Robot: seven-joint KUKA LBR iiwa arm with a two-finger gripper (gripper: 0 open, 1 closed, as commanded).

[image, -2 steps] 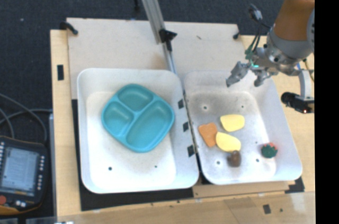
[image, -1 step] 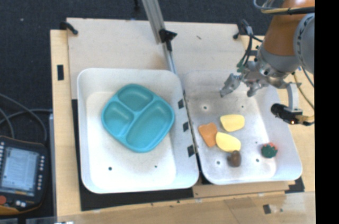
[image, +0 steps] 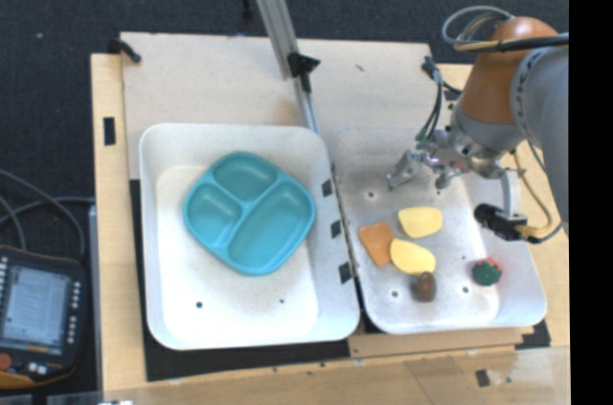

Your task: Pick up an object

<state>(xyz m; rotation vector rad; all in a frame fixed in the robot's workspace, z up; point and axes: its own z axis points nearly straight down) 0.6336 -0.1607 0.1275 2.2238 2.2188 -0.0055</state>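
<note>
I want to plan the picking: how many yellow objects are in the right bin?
2. One yellow piece lies near the bin's middle; the other yellow piece lies just below it, beside the orange piece. Nothing seems hidden.

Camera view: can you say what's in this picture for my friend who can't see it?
A grey robot arm's gripper hovers over the right white bin, above two yellow pieces, an orange piece, a brown lump and a green toy. The left bin holds a teal divided plate.

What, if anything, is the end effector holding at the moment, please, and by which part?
Nothing: the end effector hangs open above bare floor of the right bin, apart from the objects there.
</note>
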